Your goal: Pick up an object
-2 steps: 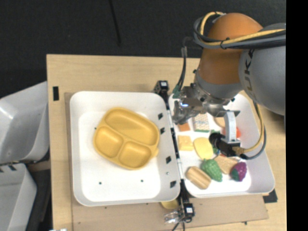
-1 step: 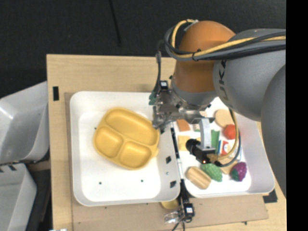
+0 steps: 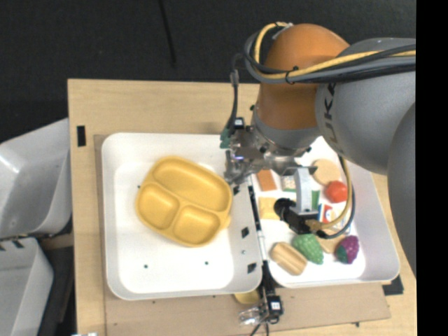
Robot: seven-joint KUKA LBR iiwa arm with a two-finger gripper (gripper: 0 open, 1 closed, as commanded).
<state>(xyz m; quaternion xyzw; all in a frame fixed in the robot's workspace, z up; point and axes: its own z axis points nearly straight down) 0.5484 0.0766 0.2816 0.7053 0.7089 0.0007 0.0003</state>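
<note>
No object is in my grip yet, so the pick is at its approach step. The likeliest candidate, by my judgement, is the orange-tan block (image 3: 266, 180), which lies flat in the far left part of the right bin (image 3: 378, 261), just right of the wall the two bins share. My end effector (image 3: 241, 163) hangs just to the left of it, over that shared wall, and my own wrist hides so much of it that I cannot tell whether it is apart or together.

Nearer in the same bin lie a bread-coloured roll (image 3: 288, 257), a green piece (image 3: 309, 248) touching or almost touching it, and a purple bunch (image 3: 348, 248) just to the right. A red ball (image 3: 337, 191) and a pale tan round piece (image 3: 324, 170) sit further right, close together.

The left bin (image 3: 119, 261) holds one thing, a yellow divided plate (image 3: 183, 200), lying slantwise with its right edge near the shared wall. Both bins rest on the pale wooden desk (image 3: 87, 110).

The next move, as I judge it, calls for a small shift to the right so that I am centred over the block and clear of the bin wall, then a straight descent. The risk is landing on the wall or on the plate's rim.
</note>
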